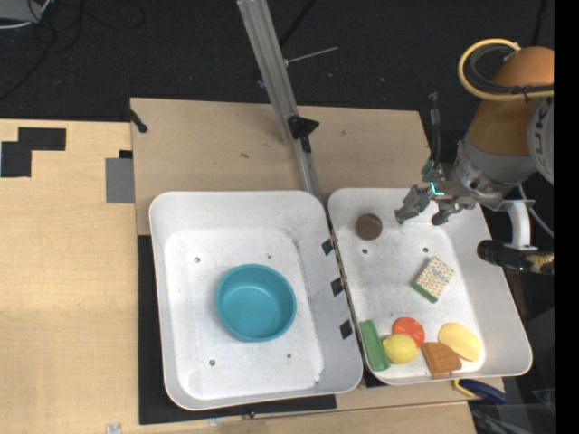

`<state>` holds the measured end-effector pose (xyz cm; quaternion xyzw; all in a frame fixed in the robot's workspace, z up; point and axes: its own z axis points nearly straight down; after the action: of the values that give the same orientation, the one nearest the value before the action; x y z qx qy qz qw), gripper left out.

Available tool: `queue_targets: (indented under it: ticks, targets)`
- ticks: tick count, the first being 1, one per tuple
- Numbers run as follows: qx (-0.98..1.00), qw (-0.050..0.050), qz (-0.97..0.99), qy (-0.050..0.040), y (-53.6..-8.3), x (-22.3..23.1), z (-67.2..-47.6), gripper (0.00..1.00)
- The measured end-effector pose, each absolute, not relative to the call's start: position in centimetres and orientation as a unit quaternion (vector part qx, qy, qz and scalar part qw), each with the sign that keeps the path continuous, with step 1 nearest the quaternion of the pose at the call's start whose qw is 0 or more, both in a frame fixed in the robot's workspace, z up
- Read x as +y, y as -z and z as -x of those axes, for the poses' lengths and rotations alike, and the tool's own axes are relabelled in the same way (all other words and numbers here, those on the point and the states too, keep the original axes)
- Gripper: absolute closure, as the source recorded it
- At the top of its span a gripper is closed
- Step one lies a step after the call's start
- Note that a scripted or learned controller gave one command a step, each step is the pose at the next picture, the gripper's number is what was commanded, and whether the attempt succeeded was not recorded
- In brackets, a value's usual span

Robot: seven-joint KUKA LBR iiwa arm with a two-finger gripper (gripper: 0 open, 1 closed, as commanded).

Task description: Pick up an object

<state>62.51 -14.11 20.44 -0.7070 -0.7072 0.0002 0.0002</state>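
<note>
Left bin (181, 220): blue bowl (256, 302). Right bin (507, 351): brown puck (368, 226), green block (374, 344), lemon (400, 348), tomato (409, 328), sponge (434, 278). Gripper (427, 212) above the bin's far edge, fingers spread, grasping nothing

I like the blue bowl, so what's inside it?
Nothing that shows. The blue bowl sits alone in the left bin, and its blue inside looks bare. The bowl hides the patch of bin floor beneath it, so anything under there can't be seen.
</note>
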Motion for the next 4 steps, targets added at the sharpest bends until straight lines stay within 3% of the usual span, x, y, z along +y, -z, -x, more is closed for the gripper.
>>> queue_targets:
  ticks: [1,3,4]
  targets:
    - [-0.707,0.0,0.707,-0.0002,-20.4,-14.1,-62.5,0.0]
    - [-0.707,0.002,0.707,-0.0013,-9.8,-13.2,-61.8,0.0]
    - [-0.707,0.0,0.707,-0.0003,-11.0,-13.3,-61.9,1.0]
